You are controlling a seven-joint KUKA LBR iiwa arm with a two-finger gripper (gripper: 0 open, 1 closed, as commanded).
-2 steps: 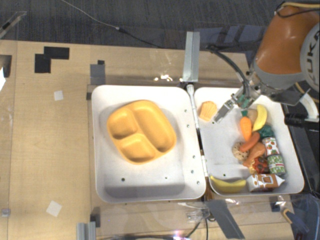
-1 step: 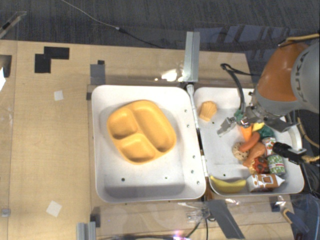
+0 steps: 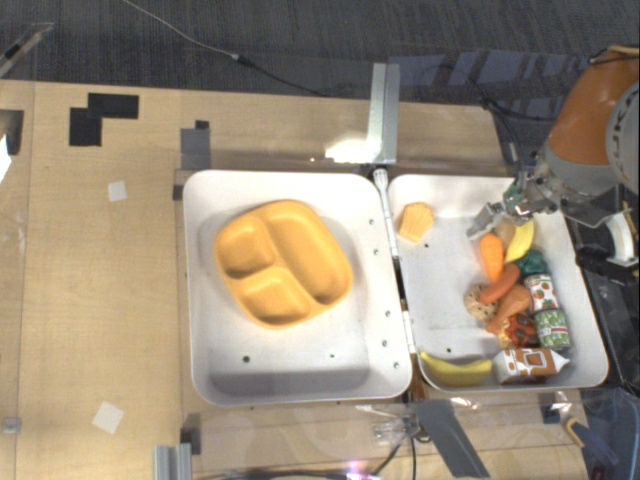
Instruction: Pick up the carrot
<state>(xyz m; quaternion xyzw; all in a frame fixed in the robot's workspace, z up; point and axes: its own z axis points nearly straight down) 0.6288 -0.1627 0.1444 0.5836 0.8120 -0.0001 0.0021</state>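
I cannot tell from my screen how the gripper (image 3: pixel 503 215) is set — its metal tip is small and cluttered at the upper right of the right bin (image 3: pixel 440 298), and nothing shows clearly in its grasp. It sits just above the carrot (image 3: pixel 491 255), close to the carrot's top end, though I can't say whether they touch. Behind it the grey arm with its orange band (image 3: pixel 585 118) comes in from the right edge.

The carrot lies in the right bin, upright in my view, just left of a small yellow banana-shaped piece (image 3: pixel 520 240). Below it is a crowded pile: a reddish-orange sausage-like item (image 3: pixel 505 293), a teal piece (image 3: pixel 533 264), and several little printed cartons (image 3: pixel 545 320) along the right wall. A yellow banana (image 3: pixel 456 369) rests along the bin's near wall, and a pale orange chunk (image 3: pixel 415 222) sits alone near the upper left corner, well apart from the carrot.

In the left bin (image 3: pixel 215 368) I see one thing — a yellow divided plate (image 3: pixel 283 261) with three compartments, lying near the middle.
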